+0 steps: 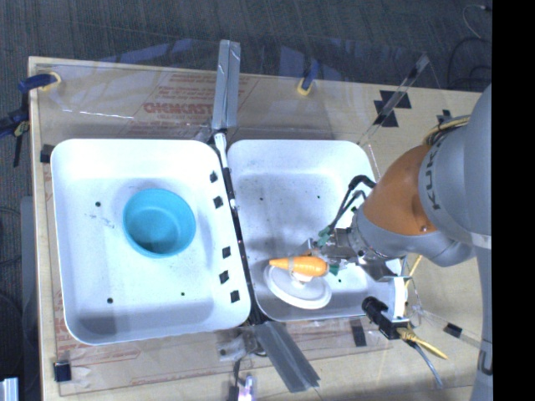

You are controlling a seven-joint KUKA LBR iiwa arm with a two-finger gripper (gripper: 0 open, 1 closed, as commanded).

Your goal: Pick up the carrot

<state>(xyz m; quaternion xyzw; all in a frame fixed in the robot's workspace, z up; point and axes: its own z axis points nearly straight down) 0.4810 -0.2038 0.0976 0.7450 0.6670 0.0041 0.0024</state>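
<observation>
Just left of the gripper (pixel 328 254), the carrot (pixel 299 266) touches it; grip state unclear.

An orange carrot (pixel 303 266) with a paler tip lies on its side, lengthwise left to right, atop a small white plate (pixel 298 294) near the right bin's (pixel 276 165) front edge.
</observation>
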